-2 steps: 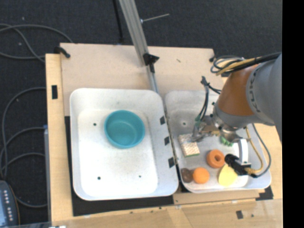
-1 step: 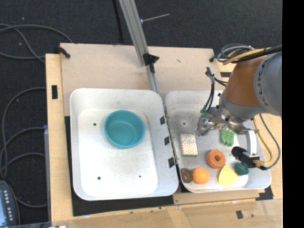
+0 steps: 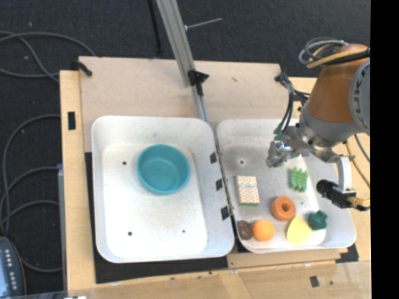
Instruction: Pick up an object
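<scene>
Hovering low over the right shallow white bin (image 3: pixel 249 143), the pincer (image 3: pixel 276 156) looks poised to pick from the clustered bits near its front, perhaps the green ridged block (image 3: pixel 298 179) just beside it; its grip I cannot tell.

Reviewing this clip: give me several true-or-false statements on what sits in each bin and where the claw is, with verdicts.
1. The teal bowl sits in the left bin. True.
2. The orange ring lies in the left bin. False: it lies in the right bin, right of the small printed box.
3. The claw is over the right bin. True.
4. The claw grips the green ridged piece. False: that piece lies on the bin floor, apart from the claw.
5. The orange ball is at the right bin's far edge. False: it sits by the near edge, beside the yellow object.
</scene>
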Robot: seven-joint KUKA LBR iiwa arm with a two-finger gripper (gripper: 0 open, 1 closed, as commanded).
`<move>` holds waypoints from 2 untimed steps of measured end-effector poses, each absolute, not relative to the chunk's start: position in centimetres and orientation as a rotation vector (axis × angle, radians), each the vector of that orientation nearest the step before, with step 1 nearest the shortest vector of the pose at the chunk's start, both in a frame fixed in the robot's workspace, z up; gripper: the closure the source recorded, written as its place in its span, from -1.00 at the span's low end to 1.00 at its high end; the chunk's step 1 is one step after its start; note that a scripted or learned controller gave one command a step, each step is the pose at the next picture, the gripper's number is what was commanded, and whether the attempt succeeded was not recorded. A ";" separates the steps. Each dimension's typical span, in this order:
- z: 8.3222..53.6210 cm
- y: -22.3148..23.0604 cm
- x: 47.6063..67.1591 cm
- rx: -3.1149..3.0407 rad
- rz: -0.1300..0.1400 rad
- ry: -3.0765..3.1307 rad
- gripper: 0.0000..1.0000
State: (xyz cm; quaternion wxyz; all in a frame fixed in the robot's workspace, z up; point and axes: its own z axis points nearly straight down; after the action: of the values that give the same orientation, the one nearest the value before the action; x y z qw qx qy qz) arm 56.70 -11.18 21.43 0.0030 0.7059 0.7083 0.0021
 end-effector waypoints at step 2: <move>23.5 -1.7 57.0 2.212 0.005 2.229 1.00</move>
State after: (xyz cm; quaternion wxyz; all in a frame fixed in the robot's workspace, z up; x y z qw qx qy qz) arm 56.99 -1.67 23.51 0.0004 0.7044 0.7098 0.0016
